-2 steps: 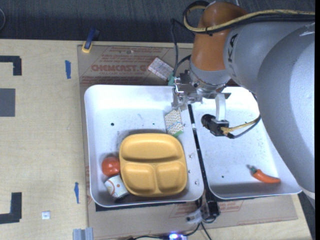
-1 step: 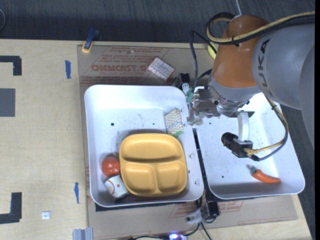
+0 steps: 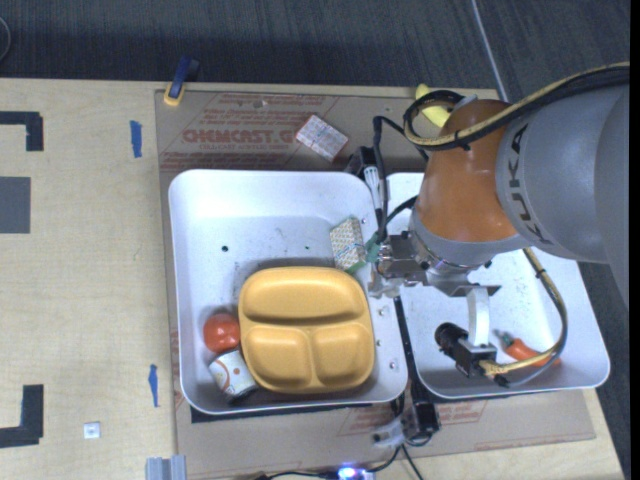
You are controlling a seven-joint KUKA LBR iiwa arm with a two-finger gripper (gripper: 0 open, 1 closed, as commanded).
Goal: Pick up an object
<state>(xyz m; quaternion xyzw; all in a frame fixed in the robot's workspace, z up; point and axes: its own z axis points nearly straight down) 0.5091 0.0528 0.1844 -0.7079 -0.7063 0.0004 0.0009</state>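
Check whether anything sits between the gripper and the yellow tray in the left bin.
Nothing visible does. The gripper hangs over the divide between the bins, right beside the yellow tray's right edge. A small patterned packet lies just behind it, off that line. The arm's wrist hides the fingertips.

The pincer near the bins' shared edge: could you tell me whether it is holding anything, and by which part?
It cannot be told. The pincer sits low at the left bin's right wall, beside a patterned packet, but the wrist hides any hold.
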